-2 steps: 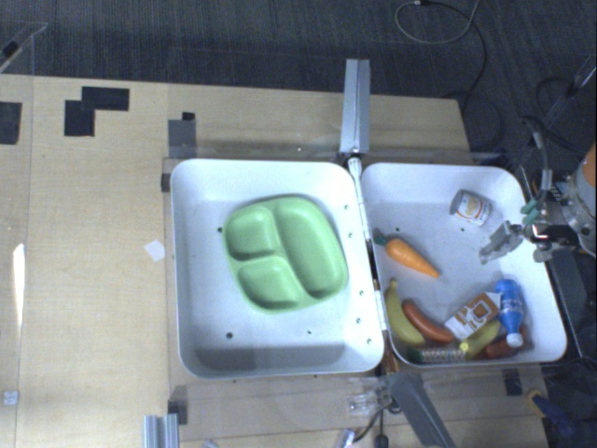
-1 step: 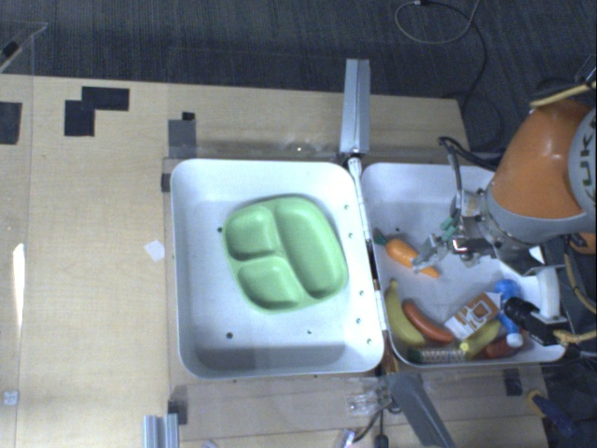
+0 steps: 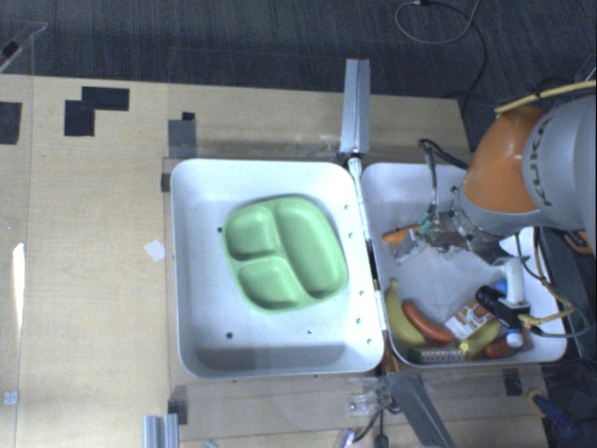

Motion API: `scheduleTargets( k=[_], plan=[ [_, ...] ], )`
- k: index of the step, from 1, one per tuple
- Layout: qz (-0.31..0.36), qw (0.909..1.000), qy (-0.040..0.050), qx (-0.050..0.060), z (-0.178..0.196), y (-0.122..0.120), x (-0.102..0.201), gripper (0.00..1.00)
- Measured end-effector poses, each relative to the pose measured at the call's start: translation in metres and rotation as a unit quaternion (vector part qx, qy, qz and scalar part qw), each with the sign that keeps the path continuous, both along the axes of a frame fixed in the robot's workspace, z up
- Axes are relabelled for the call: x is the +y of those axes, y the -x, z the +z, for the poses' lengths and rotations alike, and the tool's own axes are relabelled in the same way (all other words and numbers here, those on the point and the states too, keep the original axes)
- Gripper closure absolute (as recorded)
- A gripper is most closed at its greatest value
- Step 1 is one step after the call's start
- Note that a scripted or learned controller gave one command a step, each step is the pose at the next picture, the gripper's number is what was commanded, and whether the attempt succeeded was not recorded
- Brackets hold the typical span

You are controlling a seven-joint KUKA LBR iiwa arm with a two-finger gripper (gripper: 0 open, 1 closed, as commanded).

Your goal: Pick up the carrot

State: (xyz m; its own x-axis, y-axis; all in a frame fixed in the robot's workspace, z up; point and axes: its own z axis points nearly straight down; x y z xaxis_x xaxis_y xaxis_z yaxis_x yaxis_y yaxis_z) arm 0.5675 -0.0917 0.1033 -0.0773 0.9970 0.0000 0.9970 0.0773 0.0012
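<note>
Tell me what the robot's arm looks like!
The arm is fat, round and grey, with a shiny orange band near its wrist. Its gripper is small, dark and metal, with thin black cables looping around it.

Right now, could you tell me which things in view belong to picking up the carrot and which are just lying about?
For the job:
carrot, in the right bin
gripper, beside it

Lying about:
green divided plate in the left bin
banana
sausage
</note>
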Motion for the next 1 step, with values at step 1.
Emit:
scheduleTargets(
  k=[1],
  plan=[
    [0.119,0.9929,0.001,-0.005,-0.0137,-0.0297,0.0074,0.0]
  ],
)
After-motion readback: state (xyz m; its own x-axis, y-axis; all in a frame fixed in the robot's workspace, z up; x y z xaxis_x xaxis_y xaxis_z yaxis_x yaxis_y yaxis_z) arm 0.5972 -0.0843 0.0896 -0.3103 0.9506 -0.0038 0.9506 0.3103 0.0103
